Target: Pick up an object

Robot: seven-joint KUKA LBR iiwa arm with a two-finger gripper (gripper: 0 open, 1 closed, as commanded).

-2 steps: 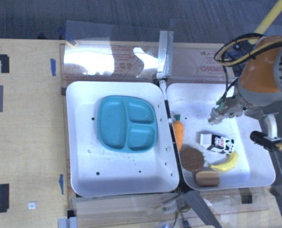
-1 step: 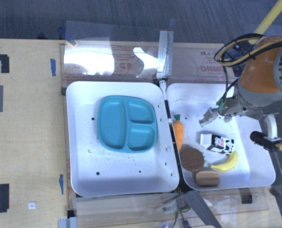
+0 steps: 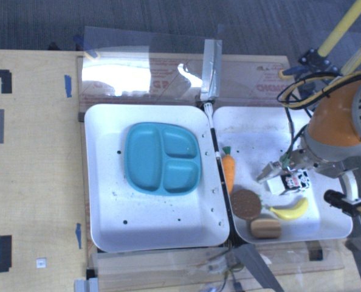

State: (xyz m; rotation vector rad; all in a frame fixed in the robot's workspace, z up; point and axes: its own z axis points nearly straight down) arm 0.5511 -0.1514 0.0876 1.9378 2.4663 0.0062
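In the right bin (image 3: 253,132) an orange carrot (image 3: 228,170) with a green top lies along the left wall. Just below it sits a round brown patty (image 3: 246,203). A tan bun (image 3: 265,227) rests at the front edge, and a yellow banana (image 3: 292,209) curves beside it. My gripper (image 3: 280,176) hangs over the middle of this bin, right of the carrot and just above the banana. Nothing can be seen held in it.
The left bin (image 3: 101,181) holds a blue divided plate (image 3: 163,158). A clear panel and a metal divider (image 3: 210,69) stand behind the bins. Yellow and black cables (image 3: 308,78) loop at the upper right near the orange wrist band (image 3: 341,117).
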